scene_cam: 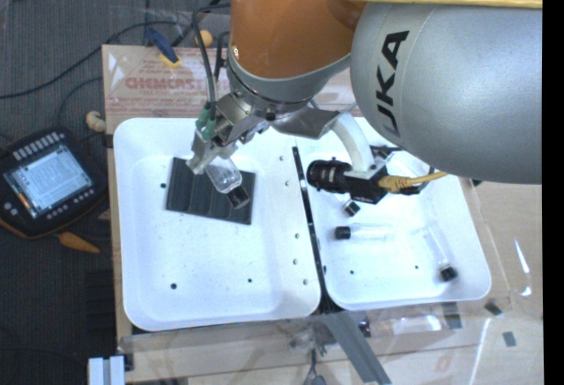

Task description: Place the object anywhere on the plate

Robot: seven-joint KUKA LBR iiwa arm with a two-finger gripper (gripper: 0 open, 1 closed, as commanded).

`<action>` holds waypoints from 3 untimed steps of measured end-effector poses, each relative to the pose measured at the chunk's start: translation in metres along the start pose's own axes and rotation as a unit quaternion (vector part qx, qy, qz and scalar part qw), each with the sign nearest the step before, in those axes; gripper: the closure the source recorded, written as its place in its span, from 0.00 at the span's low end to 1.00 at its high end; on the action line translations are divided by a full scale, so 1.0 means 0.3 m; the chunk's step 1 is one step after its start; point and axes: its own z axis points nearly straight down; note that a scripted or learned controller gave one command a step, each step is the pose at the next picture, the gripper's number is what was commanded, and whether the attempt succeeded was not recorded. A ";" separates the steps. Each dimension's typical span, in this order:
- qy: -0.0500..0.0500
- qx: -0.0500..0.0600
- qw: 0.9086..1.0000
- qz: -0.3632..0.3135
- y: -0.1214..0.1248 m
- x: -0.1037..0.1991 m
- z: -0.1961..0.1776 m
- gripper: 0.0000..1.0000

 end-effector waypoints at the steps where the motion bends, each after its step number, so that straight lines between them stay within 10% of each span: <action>1: 0.000 -0.001 0.980 -0.199 -0.076 0.050 -0.114 1.00; 2: 0.000 0.000 0.983 -0.183 0.233 -0.103 -0.177 1.00; 3: 0.000 -0.001 0.957 -0.289 0.016 0.044 -0.180 1.00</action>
